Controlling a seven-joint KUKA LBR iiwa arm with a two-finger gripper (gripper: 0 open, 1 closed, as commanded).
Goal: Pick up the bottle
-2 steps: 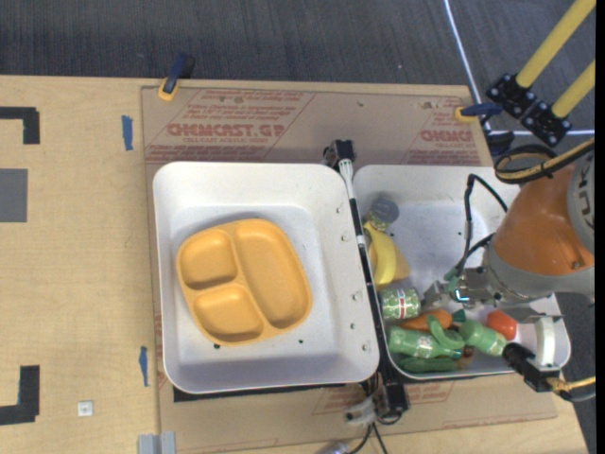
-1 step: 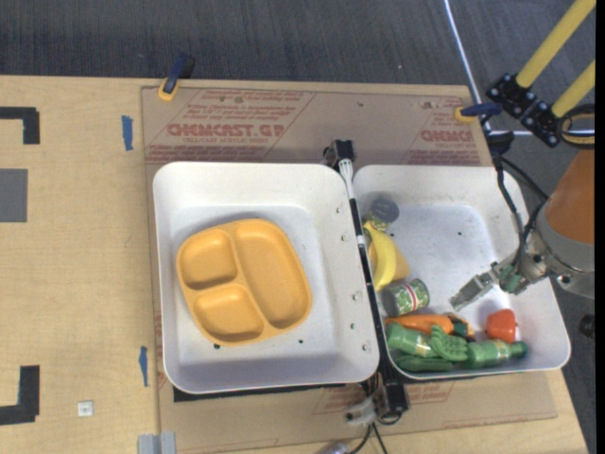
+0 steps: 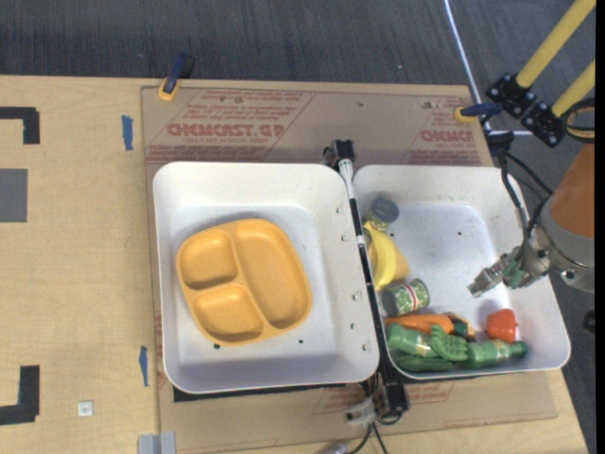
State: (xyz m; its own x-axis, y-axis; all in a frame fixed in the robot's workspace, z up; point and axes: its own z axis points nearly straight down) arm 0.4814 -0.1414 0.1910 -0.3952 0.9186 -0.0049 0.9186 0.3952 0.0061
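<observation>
the bottle (image 3: pixel 381 210) lies in the right bin (image 3: pixel 454 230), near its left wall, touching the banana (image 3: pixel 381 258). the gripper (image 3: pixel 498 275) hovers well apart; whether its fingers are parted cannot be told. it should likely approach from above, clear of the banana.

Only readable text I can spot is the red print on the brown cardboard sheet (image 3: pixel 284 121) under the two bins: "CHEMCAST", then a couple more letters that look like "GP". It shows once at the upper left and again, partly cut off, at the upper right. The small can's label (image 3: pixel 408 298) is too blurry to read.
</observation>
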